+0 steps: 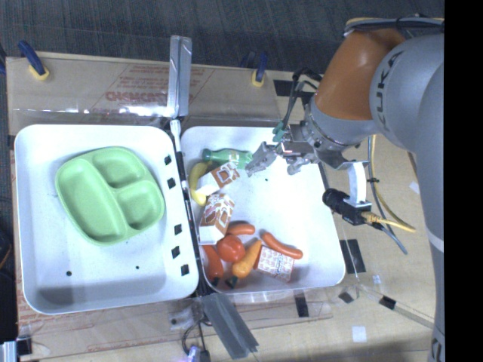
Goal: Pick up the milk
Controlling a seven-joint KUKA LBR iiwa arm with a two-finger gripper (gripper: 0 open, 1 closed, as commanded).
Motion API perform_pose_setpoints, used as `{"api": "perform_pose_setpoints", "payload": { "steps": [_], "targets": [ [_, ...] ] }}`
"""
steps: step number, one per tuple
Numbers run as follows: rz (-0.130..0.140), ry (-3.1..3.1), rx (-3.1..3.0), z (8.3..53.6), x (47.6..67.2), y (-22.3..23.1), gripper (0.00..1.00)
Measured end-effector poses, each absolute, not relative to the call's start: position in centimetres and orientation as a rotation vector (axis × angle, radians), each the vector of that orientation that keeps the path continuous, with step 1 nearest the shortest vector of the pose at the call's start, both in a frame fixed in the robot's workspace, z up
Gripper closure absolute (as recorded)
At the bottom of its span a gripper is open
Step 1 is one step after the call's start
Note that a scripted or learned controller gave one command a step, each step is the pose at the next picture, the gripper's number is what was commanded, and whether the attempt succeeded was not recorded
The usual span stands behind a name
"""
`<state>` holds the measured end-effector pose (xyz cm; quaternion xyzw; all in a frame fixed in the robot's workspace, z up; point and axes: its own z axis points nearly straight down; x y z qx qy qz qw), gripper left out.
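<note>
White plastic bins sit side by side on the tabletop [90, 89]. The left bin [38, 277] holds a green divided plate [109, 194]. In the right bin [321, 255], the pincer [278, 161] hangs with its fingers spread and nothing between them, just right of a small milk carton [225, 176]. A green bottle [225, 157], a banana [196, 183], and sausages [281, 245] lie nearby.

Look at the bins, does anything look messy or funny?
A bit messy. In the right bin the toy foods are heaped against its left wall, and a milk carton lies tipped over. The green plate in the left bin sits askew. Nothing looks spilled or broken.
</note>
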<state>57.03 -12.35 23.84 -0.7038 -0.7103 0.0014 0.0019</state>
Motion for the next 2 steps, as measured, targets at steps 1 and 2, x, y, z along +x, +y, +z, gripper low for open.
{"api": "perform_pose_setpoints", "payload": {
  "steps": [1,2],
  "targets": [
    [0.004,-2.229,-2.209,23.8,57.0,-12.4,0.0],
    [0.0,-2.14,-2.308,14.1,57.8,-10.1,0.0]
  ]
}}
